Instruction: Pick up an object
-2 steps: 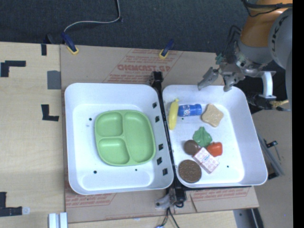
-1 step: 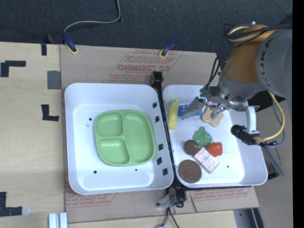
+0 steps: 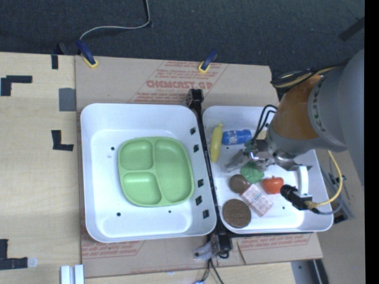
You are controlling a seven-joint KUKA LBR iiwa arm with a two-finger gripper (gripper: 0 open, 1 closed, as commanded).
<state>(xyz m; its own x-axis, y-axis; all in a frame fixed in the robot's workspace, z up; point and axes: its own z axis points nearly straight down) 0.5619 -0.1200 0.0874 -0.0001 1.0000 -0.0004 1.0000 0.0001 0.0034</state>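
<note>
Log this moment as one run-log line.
gripper: over green object, right bin | grasp: unconfirmed | green plate: left bin

The grey arm [image 3: 331, 108] reaches in from the right, its end effector [image 3: 253, 157] lowered.

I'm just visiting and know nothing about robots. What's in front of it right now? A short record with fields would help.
left bin: holds a green divided plate
right bin: yellow banana, blue can, green item, orange item, two brown discs, a pink packet
arm: reaches in from the right, over the right bin
gripper: low, just above the green item
held: nothing visibly
</note>
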